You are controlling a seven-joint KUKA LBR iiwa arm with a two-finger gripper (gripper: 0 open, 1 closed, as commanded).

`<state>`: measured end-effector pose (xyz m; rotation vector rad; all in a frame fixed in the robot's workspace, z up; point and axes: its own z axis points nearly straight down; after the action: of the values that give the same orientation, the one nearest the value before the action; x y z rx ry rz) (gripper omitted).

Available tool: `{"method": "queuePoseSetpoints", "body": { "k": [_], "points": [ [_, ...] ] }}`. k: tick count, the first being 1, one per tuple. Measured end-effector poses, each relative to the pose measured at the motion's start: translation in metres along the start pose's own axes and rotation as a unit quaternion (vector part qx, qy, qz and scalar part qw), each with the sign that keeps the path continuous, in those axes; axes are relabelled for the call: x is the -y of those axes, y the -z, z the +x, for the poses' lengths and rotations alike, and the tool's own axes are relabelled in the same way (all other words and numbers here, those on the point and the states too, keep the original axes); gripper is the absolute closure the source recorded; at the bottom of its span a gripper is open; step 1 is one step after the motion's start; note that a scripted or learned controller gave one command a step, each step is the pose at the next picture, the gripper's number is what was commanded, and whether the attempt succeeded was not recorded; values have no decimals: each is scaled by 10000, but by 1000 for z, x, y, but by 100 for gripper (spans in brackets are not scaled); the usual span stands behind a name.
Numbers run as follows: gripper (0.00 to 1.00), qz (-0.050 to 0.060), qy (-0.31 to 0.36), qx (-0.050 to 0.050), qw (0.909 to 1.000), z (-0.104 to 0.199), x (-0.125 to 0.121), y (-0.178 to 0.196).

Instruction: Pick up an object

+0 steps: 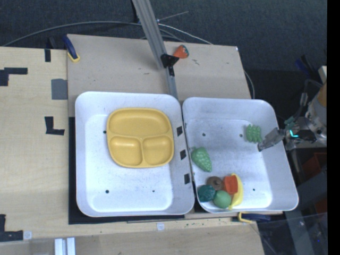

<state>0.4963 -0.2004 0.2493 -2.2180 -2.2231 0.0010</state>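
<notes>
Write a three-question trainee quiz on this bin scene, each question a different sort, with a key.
1. True or false: the yellow divided plate lies in the right bin.
2. Which lies closest to the gripper? A) light green bumpy piece B) dark green leafy piece C) brown ring
3. Fill in: the brown ring sits in a pile in the right bin's near-____ corner.

Key: 1 false, it lies in the left bin; 2 A; 3 left.

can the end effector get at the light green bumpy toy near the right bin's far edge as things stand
Probably yes. The end effector sits at the right bin's right rim, just beside the light green bumpy toy, which lies apart from the other toys with nothing on top of it.
</notes>
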Motion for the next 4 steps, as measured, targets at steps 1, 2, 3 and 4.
{"method": "queuePoseSetpoints", "body": {
  "k": [1, 2, 3, 4],
  "points": [
    [0, 23, -9, -2, 10000, -2, 3, -44],
    [0, 25, 0, -5, 10000, 5, -4, -98],
    [0, 30, -9, -5, 10000, -2, -3, -158],
    [100, 11, -3, -5, 10000, -2, -4, -145]
  ]
}}
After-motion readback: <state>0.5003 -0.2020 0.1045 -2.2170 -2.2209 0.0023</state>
